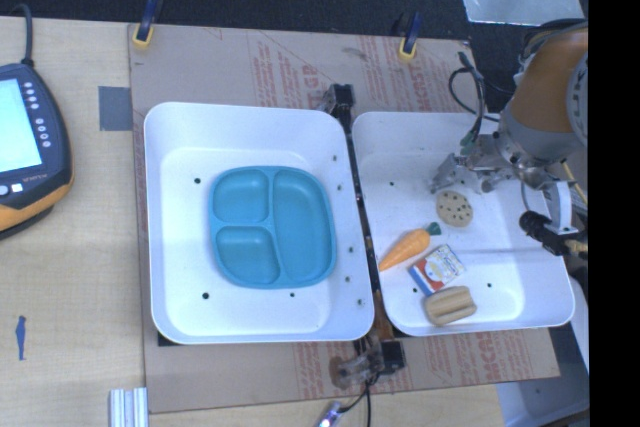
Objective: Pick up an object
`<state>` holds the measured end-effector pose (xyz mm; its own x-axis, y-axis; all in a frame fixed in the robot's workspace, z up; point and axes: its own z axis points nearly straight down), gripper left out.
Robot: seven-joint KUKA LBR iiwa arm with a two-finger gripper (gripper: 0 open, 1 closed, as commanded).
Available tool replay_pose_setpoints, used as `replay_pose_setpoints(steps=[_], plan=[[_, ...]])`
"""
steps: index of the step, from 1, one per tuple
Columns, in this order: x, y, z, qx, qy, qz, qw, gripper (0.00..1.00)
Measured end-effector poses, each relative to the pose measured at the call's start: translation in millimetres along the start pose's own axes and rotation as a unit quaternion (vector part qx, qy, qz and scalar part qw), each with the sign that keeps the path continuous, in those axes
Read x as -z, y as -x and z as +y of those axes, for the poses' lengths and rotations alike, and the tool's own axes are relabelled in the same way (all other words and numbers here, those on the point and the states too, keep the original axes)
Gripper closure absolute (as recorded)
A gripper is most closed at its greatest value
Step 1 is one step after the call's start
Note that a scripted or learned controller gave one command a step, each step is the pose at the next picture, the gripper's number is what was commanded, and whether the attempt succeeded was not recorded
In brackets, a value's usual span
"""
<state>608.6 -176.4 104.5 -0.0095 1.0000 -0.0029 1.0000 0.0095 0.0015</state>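
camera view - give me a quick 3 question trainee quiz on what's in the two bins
1. True or false: the blue divided plate lies in the left bin.
2. Which lies nearest the right bin's front edge? A) cookie B) carrot C) bread roll
3. Fill in: the small carton lies between the carrot and the ____.

Key: 1 true; 2 C; 3 bread roll

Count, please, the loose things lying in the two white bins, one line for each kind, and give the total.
Blue plastic plate with three compartments: 1
Round tan cookie with dark dots: 1
Orange toy carrot with a green top: 1
Small white, red and blue carton: 1
Tan bread-shaped block: 1
Total: 5
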Motion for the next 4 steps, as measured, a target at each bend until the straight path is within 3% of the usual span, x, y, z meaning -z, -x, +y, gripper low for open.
replay_pose_setpoints(steps=[1, 2, 3, 4], plan=[[-13.2, -5.7, -22.2, -0.003, -0.003, 0.001, 1.0, 0.0], [-1.5, -4.5, -21.3, -0.003, -0.003, 0.0, 1.0, 1.0], [-1.6, -4.6, -21.4, -0.003, -0.003, 0.0, 1.0, 0.0], [8.6, -3.6, -21.4, -0.004, -0.003, 0.0, 1.0, 1.0]])
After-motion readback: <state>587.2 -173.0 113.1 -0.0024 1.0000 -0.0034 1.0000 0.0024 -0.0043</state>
